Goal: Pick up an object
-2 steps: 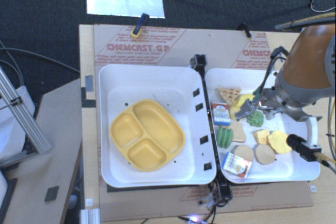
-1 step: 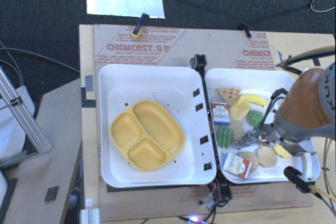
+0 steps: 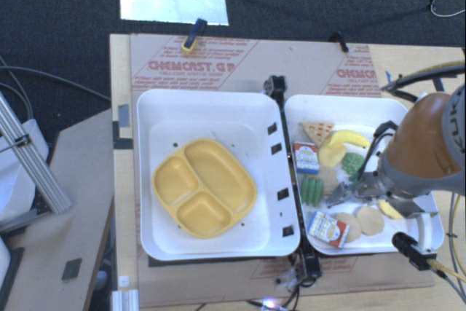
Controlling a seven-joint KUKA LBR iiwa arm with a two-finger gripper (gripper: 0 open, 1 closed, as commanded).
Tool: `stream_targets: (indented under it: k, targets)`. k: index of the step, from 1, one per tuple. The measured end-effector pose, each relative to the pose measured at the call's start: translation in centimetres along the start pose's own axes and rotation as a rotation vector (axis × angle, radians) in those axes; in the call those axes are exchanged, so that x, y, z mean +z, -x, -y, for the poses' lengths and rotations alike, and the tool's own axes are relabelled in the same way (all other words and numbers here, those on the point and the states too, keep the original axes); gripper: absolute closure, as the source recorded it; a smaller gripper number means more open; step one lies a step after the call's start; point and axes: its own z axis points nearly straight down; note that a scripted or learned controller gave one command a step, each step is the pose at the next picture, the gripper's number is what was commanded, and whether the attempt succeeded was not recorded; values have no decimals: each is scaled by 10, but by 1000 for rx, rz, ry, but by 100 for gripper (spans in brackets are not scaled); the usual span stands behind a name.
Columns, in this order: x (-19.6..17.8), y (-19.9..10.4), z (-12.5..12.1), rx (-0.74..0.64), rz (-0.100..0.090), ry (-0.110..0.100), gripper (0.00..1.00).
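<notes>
The right bin (image 3: pixel 342 107) holds several toy foods: a pizza slice (image 3: pixel 317 132), a banana (image 3: pixel 350 137), a yellow piece (image 3: pixel 331 154), a red and white carton (image 3: pixel 306 156), a green ribbed piece (image 3: pixel 312 190), a green leafy piece (image 3: pixel 353 162), a second carton (image 3: pixel 328 228) and two tan discs (image 3: pixel 370 221). My gripper (image 3: pixel 341 194) hangs low in the middle of this bin, just right of the green ribbed piece and above the tan discs. Nothing is visibly lifted. The arm's orange band (image 3: pixel 426 138) hides the bin's right part.
The left bin (image 3: pixel 211 102) holds a yellow divided tray (image 3: pixel 204 188). A black divider with clips (image 3: pixel 284 156) runs between the bins. A small yellow piece (image 3: pixel 389 210) lies under the wrist. Metal framing (image 3: pixel 29 156) stands at the far left.
</notes>
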Motion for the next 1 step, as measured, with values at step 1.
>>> stream_targets:
  k: [1]
  targets:
    - [-41,90,0,7,9,6,0]
